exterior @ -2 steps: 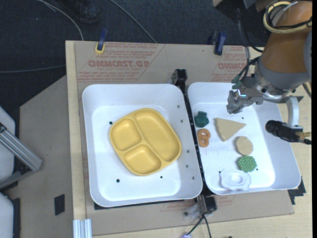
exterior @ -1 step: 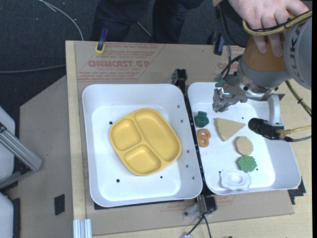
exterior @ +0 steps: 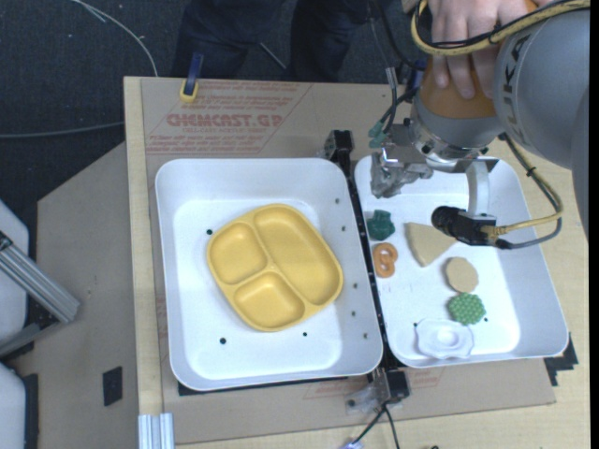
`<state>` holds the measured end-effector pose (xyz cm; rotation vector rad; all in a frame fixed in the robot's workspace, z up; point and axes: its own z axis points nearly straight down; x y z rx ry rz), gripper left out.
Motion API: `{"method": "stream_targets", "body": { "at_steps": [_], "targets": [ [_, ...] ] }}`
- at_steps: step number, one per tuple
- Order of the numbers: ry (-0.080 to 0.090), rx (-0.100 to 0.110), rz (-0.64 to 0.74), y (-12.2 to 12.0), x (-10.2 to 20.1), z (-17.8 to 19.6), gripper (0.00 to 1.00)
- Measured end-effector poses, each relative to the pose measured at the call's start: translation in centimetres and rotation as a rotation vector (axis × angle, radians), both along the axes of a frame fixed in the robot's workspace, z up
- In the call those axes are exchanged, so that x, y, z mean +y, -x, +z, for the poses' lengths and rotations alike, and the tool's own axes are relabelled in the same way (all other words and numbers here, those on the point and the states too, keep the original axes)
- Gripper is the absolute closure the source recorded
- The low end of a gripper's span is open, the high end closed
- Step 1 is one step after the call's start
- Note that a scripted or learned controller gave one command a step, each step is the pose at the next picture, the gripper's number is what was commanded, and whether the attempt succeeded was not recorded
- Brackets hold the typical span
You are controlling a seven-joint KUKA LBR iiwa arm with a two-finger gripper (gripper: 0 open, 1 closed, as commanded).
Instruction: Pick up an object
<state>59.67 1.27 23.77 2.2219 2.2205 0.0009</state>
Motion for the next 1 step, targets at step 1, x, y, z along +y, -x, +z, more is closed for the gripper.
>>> {"method": "stream_targets", "body": {
  "at_steps": [1],
  "targets": [
    [0.0,0.0,0.0,-1.63,3.45,-1.13,1.0]
  ]
}}
